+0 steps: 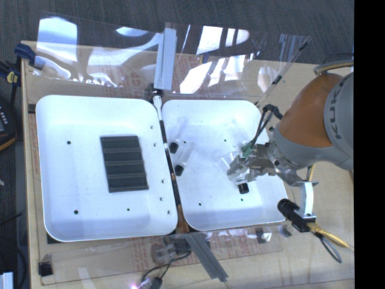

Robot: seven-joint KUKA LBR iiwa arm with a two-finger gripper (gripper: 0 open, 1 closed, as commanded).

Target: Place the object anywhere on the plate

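A dark grey ribbed plate [124, 163] lies flat in the middle of the left bin [60, 131]. My gripper [238, 173] hangs low over the right bin [204, 212], right of its centre, and the arm reaches in from the right. A small black thing [243, 188] lies on the bin floor just below the gripper's tip. I cannot tell whether it touches the gripper. A faint, see-through thing [182, 152] lies near the right bin's left wall.
The divider [168, 161] between the two bins runs top to bottom between the plate and the gripper. A clear plastic sheet [198, 59] and a grey bar [165, 56] stand behind the bins. Cables and clamps lie at the bench's left edge.
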